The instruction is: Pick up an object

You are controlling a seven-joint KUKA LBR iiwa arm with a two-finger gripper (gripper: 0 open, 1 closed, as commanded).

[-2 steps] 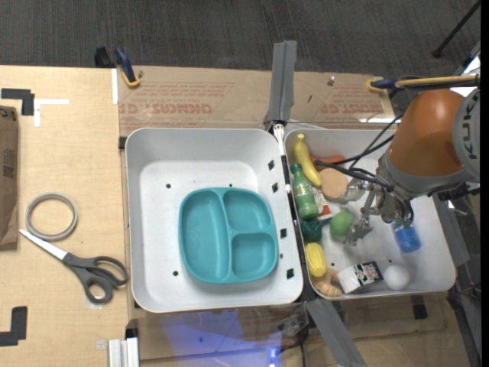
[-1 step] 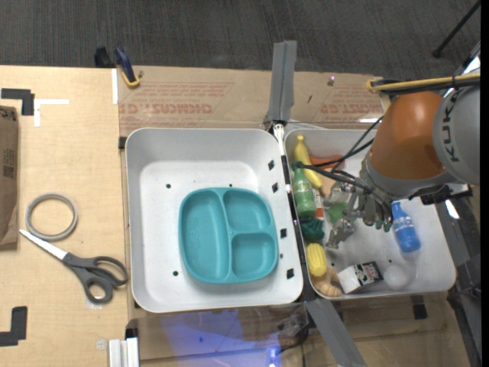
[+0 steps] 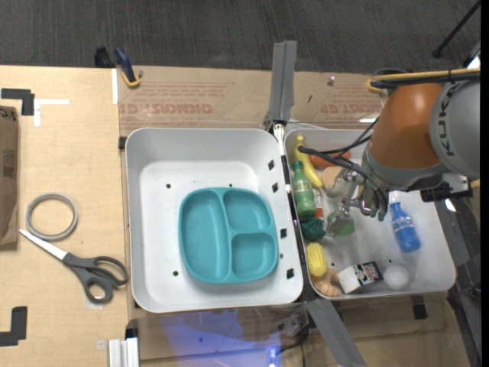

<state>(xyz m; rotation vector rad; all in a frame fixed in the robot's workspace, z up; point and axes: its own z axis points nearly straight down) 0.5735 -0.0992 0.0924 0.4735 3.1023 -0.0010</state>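
Note:
My gripper [image 3: 353, 203] hangs over the middle of the right bin [image 3: 428, 285], below the arm's orange band [image 3: 409, 128]. A small green object [image 3: 339, 224] lies right at its lower left tip; I cannot make out whether it is gripped. Around it in the bin lie a green bottle [image 3: 303, 193], a yellow banana [image 3: 300, 156], a dark green vegetable [image 3: 312, 228], a yellow corn cob [image 3: 315, 258], a blue bottle [image 3: 403, 228], a white ball [image 3: 396, 277] and a small white and black box [image 3: 359, 274].
The left bin [image 3: 153, 167] holds a teal divided plate [image 3: 229, 234]. On the bench to the left lie a roll of tape [image 3: 51, 215] and scissors [image 3: 84, 267]. The arm's grey body covers the right bin's upper right part.

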